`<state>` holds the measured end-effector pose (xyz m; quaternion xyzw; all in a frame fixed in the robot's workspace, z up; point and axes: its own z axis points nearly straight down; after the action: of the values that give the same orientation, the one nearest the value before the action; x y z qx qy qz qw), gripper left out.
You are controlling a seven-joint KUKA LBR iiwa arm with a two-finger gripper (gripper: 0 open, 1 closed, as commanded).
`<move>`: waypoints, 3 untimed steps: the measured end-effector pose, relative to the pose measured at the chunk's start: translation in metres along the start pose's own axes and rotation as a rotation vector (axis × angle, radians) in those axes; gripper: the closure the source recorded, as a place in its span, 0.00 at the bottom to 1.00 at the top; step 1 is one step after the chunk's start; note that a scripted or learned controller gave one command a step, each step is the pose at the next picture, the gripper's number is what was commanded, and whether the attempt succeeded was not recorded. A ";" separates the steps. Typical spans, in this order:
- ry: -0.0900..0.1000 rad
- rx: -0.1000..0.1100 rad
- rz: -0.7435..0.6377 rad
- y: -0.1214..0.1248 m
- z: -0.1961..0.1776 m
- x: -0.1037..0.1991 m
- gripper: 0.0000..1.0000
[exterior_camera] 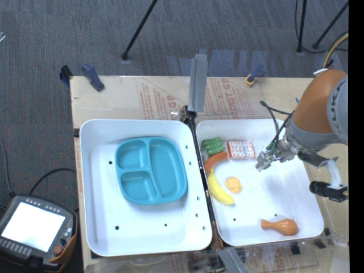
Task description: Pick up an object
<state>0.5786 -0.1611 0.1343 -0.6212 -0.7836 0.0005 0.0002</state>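
The things I can pick lie in the right bin [310, 209]. Nearest to my fingers [263, 162] is a small red and white box [240, 149], flat near the far wall, just to the left of them. Beside the box, in the far left corner, lies a green vegetable piece [212, 145], and an orange carrot [214, 161] touches it from the near side. A yellow banana [218, 189] lies along the left wall, and a small pale orange round piece [233, 184] is just beside it, toward the middle. A brown drumstick-shaped toy [280, 226] lies alone near the front wall, well apart from the others.

My fingers hang over the bare floor of this bin, between the box and the right wall. I see nothing between them, but they are too small and blurred, so I cannot tell if they are apart or together.

The left bin [94, 209] holds a blue divided plate [152, 169] with three compartments. A grey upright post [198, 87] stands behind the place where both bins meet. The tabletop [136, 98] carries red printed letters, upside down, which I cannot read fully. Blue clamps [92, 75] sit on its far left edge. A pendant with a bright screen [35, 227] lies on the floor at the left.

My arm [318, 110] comes from the right, the orange band bent down toward the bin, with cables along the wrist.
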 end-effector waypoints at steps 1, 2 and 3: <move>0.002 0.001 -0.271 -0.038 0.018 -0.022 1.00; -0.002 -0.005 -0.504 0.020 -0.026 -0.007 1.00; -0.007 -0.009 -0.513 0.029 -0.101 -0.031 1.00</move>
<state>0.6144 -0.1846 0.2348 -0.4019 -0.9156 -0.0008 -0.0052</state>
